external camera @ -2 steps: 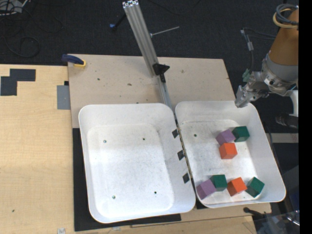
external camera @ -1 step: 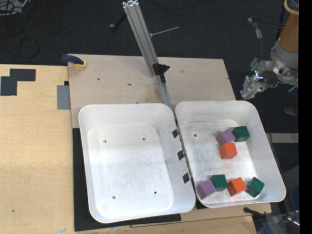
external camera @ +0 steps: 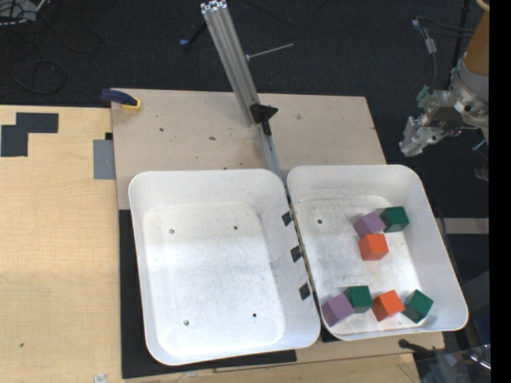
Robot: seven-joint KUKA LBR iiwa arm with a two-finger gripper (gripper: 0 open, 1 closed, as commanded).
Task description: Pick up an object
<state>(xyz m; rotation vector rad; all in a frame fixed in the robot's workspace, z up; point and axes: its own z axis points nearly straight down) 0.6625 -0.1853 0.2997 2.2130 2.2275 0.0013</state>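
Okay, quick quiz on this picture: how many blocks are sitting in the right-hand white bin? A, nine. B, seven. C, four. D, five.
B: the right bin holds seven blocks, a purple, green and orange group near the middle, and purple, green, orange and green blocks along its near edge.

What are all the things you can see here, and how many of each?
Bins: 2, white, side by side on the bench; left bin, right bin.
Purple blocks: 2, right bin.
Green blocks: 3, right bin.
Orange blocks: 2, right bin.
Rail: 1, silver, slanting behind the bins.
Clamp: 1, blue and yellow, bench's far left corner.
Gripper: 1, grey, above the right bin's far right corner.
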